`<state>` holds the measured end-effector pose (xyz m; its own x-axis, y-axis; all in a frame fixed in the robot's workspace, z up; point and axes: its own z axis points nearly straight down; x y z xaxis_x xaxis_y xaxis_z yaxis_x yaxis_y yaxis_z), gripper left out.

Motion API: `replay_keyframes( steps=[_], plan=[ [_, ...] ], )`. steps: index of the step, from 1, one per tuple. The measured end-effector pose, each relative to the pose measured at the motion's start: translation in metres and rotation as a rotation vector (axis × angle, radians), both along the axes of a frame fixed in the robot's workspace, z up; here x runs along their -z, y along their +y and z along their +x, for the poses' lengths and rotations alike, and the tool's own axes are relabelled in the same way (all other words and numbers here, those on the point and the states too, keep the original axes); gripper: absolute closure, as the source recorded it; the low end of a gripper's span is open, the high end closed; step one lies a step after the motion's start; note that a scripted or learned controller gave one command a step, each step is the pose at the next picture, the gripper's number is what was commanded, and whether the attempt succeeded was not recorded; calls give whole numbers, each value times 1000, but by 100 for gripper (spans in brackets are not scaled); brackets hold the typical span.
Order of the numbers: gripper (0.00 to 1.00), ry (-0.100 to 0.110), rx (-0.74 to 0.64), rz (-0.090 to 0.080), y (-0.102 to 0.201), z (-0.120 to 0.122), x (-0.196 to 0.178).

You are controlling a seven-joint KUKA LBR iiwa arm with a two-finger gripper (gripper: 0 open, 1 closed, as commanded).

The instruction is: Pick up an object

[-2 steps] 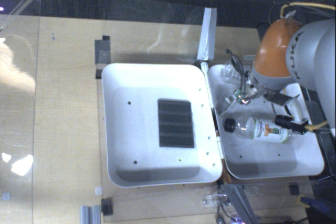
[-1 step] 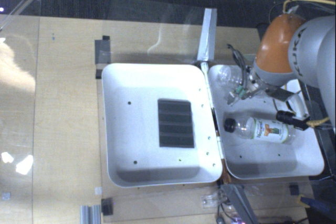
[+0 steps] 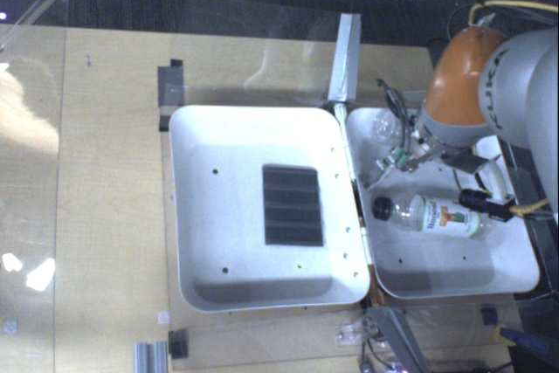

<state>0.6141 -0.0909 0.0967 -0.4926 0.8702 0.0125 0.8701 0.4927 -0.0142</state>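
Bins sit side by side on the pale wooden surface (image 3: 96, 188), and the claw (image 3: 400, 160) hangs over the right bin (image 3: 454, 275), close to the wall that this bin shares with its neighbour. The claw is small and blurry in the picture, so I cannot tell if it is wide or narrow, and nothing can be seen held in it. A clear plastic bottle (image 3: 432, 216) lies on its side on the white floor of that same bin, just below the claw in the picture and a little to the claw's right. The bottle and the claw are near each other but apart. The bottle's black cap (image 3: 382, 208) is the end closest to the claw, almost right under it in the picture. The bottle has a label with orange and green on it. Just above the claw in the picture lies a see-through crinkly thing (image 3: 384, 128), too blurry to name. To the claw's left is the left bin (image 3: 179, 188), with a dark ribbed pad (image 3: 293, 205) flat in its middle, well apart from the claw. Up and to the right of the claw rises the grey arm (image 3: 515, 92) with its orange band (image 3: 461, 79).
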Motion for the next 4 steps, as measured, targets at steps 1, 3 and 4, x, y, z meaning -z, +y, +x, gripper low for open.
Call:
replay_keyframes(
  steps=[1, 3, 4],
  plan=[
    [0, -33, -254, -4, -10, -42, 7],
    [0, 68, -208, 20, -8, 7, 13],
    [0, 68, -208, 20, -9, 6, 13]
  ],
)
